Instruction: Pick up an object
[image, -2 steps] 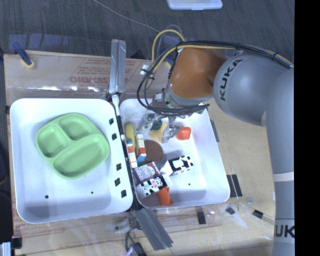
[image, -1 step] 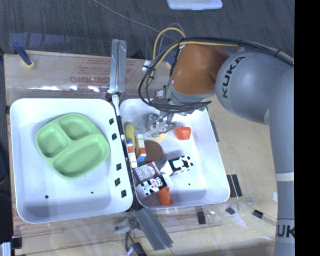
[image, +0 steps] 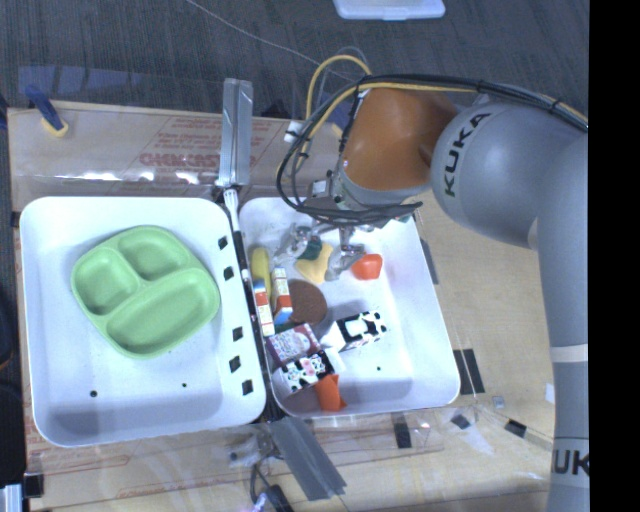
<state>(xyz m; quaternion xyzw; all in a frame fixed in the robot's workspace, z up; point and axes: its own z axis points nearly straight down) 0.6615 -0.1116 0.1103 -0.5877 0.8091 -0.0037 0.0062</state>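
My gripper (image: 321, 250) hangs low over the back of the right bin (image: 425, 330), under the orange wrist band. Its two fingers (image: 343, 262) stand apart, so it is open. A yellow wedge (image: 316, 265) with a small green piece (image: 313, 246) above it lies between and just below the fingers, resting in the bin. Just right of the gripper sits an orange-red block (image: 368, 267). To its left, against the bin wall, lies a yellow banana (image: 260, 268).
Further forward in the right bin are a brown disc (image: 306, 303), a black-and-white cow (image: 360, 330), a printed packet (image: 292, 345), a second cow (image: 308, 373) and an orange carrot (image: 330, 394). The left bin (image: 60, 400) holds a green divided plate (image: 145, 290).
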